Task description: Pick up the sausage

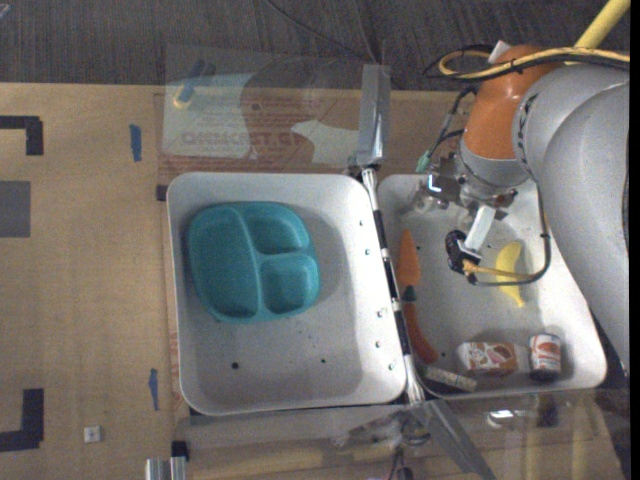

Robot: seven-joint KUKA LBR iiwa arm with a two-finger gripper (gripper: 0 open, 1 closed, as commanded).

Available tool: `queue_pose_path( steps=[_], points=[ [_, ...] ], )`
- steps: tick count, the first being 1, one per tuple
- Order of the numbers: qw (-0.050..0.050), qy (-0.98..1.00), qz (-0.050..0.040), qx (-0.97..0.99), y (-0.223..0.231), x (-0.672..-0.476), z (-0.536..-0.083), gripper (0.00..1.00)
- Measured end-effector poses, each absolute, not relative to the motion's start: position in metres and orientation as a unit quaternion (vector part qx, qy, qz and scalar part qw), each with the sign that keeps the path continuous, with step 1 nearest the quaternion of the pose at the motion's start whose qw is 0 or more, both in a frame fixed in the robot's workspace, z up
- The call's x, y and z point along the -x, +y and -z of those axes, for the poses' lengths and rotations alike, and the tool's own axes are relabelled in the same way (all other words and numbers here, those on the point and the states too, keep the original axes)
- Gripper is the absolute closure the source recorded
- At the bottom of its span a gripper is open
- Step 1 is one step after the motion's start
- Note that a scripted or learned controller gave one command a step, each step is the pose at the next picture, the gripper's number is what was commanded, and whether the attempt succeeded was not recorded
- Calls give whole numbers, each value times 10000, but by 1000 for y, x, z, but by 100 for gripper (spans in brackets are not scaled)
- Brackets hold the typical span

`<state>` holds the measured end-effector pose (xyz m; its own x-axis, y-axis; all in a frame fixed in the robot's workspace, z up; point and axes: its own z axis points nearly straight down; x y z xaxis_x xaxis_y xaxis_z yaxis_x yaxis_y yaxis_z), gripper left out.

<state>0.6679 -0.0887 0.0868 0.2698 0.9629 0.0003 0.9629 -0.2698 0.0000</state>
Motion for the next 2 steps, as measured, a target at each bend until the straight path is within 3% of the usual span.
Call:
queue_pose_path(
  steps=[1, 2],
  points=[
    [-20, -6052, 17, 7961, -88, -670, -99, 100],
    [-19, -6053, 14, 7960, -88, -670, -99, 0]
  ],
)
